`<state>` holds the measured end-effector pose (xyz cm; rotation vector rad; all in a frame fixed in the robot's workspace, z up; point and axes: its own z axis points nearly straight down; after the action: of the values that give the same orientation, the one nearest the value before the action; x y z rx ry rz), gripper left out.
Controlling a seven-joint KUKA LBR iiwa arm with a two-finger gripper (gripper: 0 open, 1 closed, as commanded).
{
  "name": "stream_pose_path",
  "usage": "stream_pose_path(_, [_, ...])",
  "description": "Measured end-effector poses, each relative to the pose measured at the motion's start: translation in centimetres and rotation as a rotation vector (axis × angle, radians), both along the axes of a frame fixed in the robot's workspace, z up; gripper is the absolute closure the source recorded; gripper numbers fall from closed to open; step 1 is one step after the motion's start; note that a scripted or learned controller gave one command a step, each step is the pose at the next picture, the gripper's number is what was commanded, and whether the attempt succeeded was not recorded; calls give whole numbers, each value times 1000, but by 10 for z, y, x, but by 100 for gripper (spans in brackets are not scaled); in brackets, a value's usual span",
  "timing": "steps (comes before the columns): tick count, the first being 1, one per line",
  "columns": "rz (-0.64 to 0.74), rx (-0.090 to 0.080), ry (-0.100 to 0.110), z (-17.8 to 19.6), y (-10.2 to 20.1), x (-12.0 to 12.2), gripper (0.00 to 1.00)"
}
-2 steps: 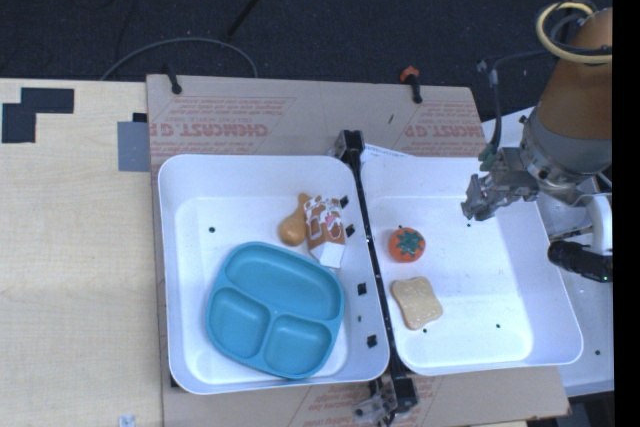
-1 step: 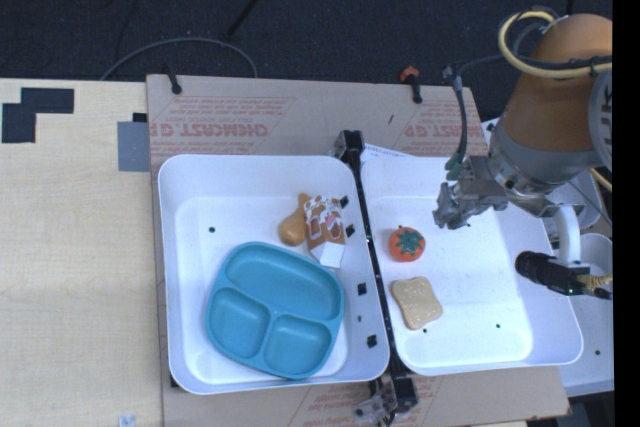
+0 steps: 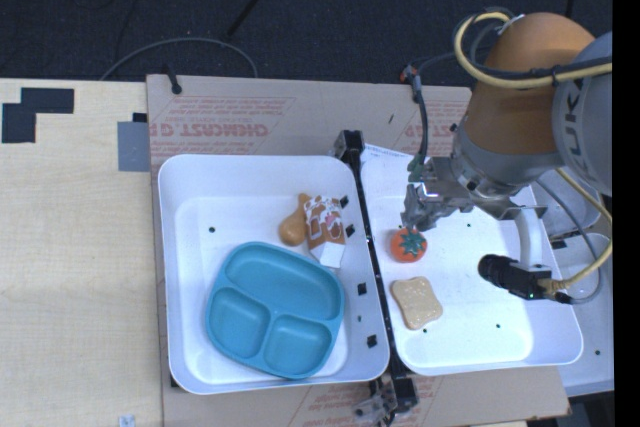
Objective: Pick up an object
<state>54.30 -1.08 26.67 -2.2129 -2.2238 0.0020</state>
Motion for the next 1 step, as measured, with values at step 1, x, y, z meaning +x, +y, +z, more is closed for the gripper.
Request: stream_pose_path(1, [-1, -1, 1, 1, 53, -9, 100])
